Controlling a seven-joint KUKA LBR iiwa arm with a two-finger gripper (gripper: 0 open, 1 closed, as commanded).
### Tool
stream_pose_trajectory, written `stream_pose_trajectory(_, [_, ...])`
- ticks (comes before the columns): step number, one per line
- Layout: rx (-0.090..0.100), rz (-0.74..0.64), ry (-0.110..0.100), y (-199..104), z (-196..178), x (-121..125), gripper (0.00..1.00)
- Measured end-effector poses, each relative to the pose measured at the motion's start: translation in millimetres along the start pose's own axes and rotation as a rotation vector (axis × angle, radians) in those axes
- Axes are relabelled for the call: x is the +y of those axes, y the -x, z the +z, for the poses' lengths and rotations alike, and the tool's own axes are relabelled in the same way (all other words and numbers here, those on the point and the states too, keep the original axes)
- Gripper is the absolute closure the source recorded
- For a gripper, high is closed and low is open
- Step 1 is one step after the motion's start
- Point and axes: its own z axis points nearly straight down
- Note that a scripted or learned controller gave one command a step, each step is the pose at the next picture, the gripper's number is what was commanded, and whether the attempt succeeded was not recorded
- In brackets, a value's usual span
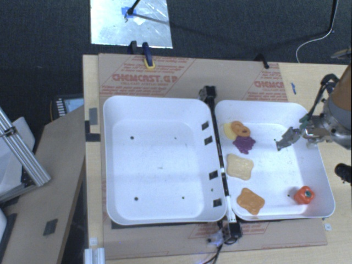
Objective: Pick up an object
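Several small objects lie in the right bin (313, 164). A yellow-orange ring-shaped piece (237, 129) sits near its upper left, with a purple lump (244, 143) touching it just below. Lower down lie a pale beige slab (240, 166) and an orange slab (251, 201). At the lower right corner sits a red-orange round piece (303, 194). My gripper (284, 140) hangs over the bin's upper right part, reaching in from the right and apart from every object. The purple lump is the nearest, to its left. Nothing shows in its grasp.
The left bin (115, 147) stands beside the right one, with a black divider strip (217, 158) and clips between them. Both rest on a cardboard sheet (165, 73). A cable (316, 40) loops at the upper right, and a metal plate (131, 15) lies beyond the bench.
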Motion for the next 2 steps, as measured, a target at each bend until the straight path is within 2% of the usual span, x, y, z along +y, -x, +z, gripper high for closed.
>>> stream_pose_trajectory(1, [-0.001, -0.003, 0.004, 0, -11, 1, 1.00])
stream_pose_trajectory(2, [0.000, -0.006, 0.012, -52, -119, -28, 1.00])
